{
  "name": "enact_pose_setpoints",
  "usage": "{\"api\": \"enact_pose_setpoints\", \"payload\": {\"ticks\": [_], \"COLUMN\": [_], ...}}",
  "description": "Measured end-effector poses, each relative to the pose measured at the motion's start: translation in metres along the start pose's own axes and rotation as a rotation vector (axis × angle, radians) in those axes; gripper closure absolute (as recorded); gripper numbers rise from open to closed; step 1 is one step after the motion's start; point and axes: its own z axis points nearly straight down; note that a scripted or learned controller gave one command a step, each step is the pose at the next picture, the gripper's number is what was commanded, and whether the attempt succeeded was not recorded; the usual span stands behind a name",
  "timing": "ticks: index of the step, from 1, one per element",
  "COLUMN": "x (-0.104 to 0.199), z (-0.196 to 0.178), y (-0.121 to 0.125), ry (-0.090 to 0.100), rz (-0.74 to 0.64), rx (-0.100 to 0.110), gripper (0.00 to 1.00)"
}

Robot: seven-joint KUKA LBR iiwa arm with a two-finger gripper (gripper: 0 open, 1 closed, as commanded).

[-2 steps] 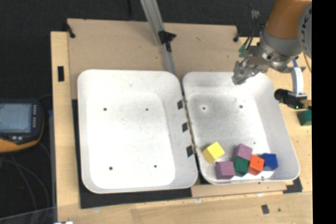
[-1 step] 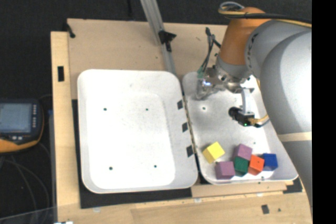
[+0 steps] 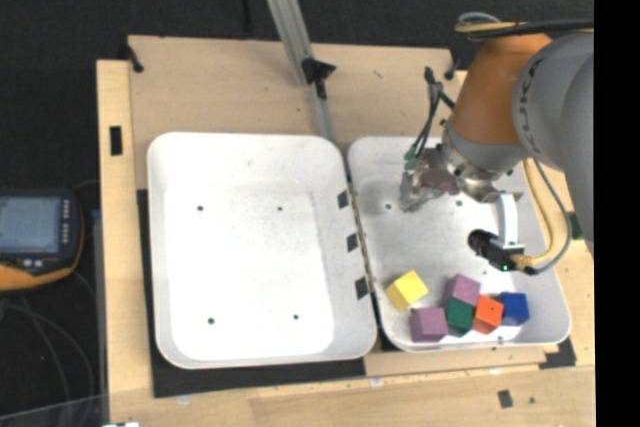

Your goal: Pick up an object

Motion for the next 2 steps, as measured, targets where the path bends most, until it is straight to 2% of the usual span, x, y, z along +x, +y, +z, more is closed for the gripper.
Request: {"api": "enact_pose_setpoints", "payload": {"ticks": [1,2], "x": [0.0018,0.0018], "z": [0.0038,0.0038], "y": [0.0012,0.0013], "ry": [0.002,0.002], "rz": [0.003,0.004], "rx": [0.000,-0.001], "gripper": [0.00,0.00]}}
